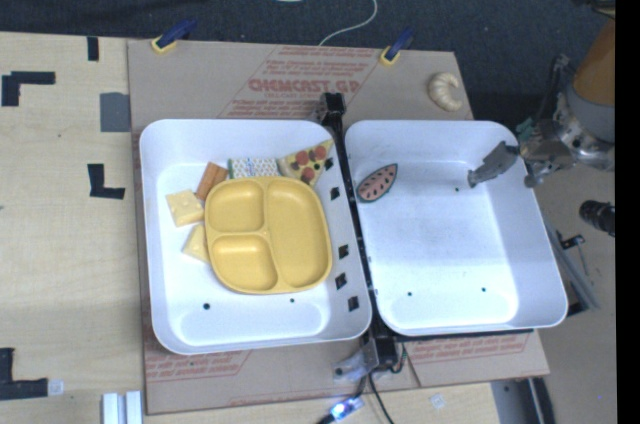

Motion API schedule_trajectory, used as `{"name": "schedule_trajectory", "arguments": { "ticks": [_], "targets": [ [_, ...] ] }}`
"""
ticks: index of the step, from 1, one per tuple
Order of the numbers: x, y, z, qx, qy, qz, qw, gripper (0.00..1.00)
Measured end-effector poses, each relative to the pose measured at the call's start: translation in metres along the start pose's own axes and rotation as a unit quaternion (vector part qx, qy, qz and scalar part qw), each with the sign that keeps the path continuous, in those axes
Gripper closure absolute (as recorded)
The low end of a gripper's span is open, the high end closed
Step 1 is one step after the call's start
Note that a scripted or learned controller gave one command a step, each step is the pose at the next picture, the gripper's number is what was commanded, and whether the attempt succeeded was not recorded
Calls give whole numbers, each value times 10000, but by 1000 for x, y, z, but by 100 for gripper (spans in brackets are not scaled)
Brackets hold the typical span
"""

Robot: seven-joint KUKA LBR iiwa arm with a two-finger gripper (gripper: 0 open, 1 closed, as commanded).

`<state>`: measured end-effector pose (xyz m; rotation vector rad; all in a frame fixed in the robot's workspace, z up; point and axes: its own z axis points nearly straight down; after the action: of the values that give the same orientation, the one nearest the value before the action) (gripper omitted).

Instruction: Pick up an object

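Camera view gives you several candidates to pick: the closest to the arm is a small watermelon-slice toy [378,182] lying flat in the right bin [520,297], near its upper left corner and just beside the divider between the bins. The rest sit in the left bin [165,312]: a yellow divided plate [268,234] in the middle, with a pizza-slice toy [310,160] above its upper right edge, a pale cracker-like square [184,207] and an orange-brown strip [210,180] to its upper left, and a small patterned piece [252,168] between those. You can see the hand [492,165] over the right bin's upper right area, well apart from the watermelon slice; one grey finger points left, and nothing is between the fingers, but you cannot tell whether they are apart or together. Both bins rest on a cardboard sheet [300,87] on the table [60,262], with a beige lump [447,91] lying on the cardboard above the right bin.
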<state>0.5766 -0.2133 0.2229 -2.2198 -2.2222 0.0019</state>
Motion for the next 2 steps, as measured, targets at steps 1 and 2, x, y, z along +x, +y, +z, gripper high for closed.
{"name": "schedule_trajectory", "arguments": {
  "ticks": [1, 2],
  "targets": [
    [8, 3, 62, 30, 8, -8, 10000, 0],
    [4, -7, 119, 33, 7, 1, 10000, 0]
  ]
}}
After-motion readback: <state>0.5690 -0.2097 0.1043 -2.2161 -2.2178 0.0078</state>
